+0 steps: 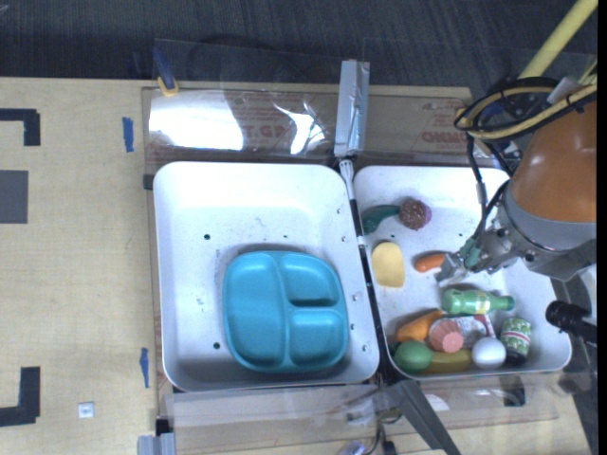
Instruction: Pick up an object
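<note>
- The surface [76,254] is pale wood with black angle marks and blue tape tabs toward 9 o'clock; dark carpet-like floor [285,8] runs across 12 o'clock; a clear sheet over brown cardboard [247,121] stands behind the bins.
- The left bin [190,197] holds a teal divided tray [283,311], lying flat toward the bin's 6 o'clock side.
- The right bin [455,183] holds toy food; a yellow piece [388,263] lies by its 9 o'clock wall; a dark green piece [379,216] and a brown-red ball [414,213] sit toward 12 o'clock.
- An orange carrot-like piece [430,262] lies near the bin's middle, its long axis running from 9 to 3 o'clock, tilted slightly.
- A green bottle [477,302] lies on its side, long axis 9 to 3 o'clock; a heap of small pieces [455,339] crowds the 6 o'clock edge.
- The hand [463,263] hangs over the right bin, just beside the carrot-like piece's 3 o'clock end and above the bottle; I cannot tell whether it is released or clenched, nor whether it touches either.
</note>
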`<state>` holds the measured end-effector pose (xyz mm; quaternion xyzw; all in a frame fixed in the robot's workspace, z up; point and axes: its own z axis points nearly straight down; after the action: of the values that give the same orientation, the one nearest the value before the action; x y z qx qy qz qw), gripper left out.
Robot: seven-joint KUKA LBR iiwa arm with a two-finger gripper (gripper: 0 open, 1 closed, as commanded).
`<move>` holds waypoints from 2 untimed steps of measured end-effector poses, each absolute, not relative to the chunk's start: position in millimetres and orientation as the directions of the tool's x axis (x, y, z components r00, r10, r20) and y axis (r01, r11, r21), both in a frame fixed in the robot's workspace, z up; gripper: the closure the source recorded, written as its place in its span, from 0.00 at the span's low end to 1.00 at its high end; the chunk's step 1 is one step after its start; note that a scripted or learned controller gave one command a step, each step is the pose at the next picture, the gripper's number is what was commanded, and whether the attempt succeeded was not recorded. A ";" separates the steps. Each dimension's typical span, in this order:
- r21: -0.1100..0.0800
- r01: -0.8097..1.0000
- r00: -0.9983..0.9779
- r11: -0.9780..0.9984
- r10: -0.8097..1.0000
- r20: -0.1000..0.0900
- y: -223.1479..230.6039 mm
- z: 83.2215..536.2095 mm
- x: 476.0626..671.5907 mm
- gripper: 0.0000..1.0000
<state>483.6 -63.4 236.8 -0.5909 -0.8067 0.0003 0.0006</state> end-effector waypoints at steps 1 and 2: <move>-0.002 0.993 -0.115 0.115 0.993 0.001 -51.6 228.1 479.8 1.00; -0.002 0.993 -0.114 0.114 0.993 0.001 -51.7 228.2 479.9 0.00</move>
<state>479.9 -51.7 228.2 -0.6655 -0.7464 0.0002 0.0011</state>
